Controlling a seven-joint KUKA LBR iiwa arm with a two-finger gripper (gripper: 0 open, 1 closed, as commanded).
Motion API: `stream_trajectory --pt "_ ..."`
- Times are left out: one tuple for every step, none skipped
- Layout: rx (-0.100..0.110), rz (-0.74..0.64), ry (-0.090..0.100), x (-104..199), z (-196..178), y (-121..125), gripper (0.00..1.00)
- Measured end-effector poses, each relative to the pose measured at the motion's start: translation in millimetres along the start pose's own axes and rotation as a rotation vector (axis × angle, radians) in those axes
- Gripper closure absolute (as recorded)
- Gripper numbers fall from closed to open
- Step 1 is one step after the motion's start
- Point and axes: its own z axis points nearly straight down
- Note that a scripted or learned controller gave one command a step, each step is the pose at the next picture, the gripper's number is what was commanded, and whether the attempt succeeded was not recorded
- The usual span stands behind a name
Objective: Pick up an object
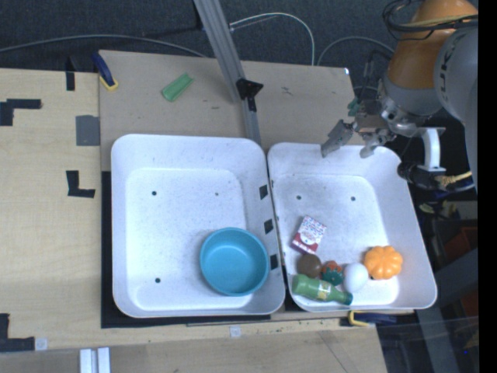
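The gripper (351, 141) hangs open and empty over the right bin (404, 200)'s far rim; the toy pumpkin (383, 261) lies well clear, nearer the front, awaiting a reach.

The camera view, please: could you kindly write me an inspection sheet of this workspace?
Surface: brown bench board bearing two shallow white bins.
Job's things: right bin holds an orange toy pumpkin, white ball, green plastic bottle, red-and-white packet; left bin holds a blue round bowl.
Clutter: green block on the board.
Grippers: gripper over the right bin's far rim, jaws apart, holding nothing.
Cables: white cable behind.
Surroundings: dark floor.
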Motion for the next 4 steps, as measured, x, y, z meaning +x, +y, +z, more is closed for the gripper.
stream_trajectory --pt "0.000 -0.001 0.001 9.2 55.0 5.0 0.00" --pt "0.001 0.000 0.000 9.2 120.2 2.1 0.00" --pt "-0.004 -0.002 0.000 10.0 105.7 3.9 1.00" --pt "-0.009 0.000 0.000 6.8 62.7 6.3 1.00"
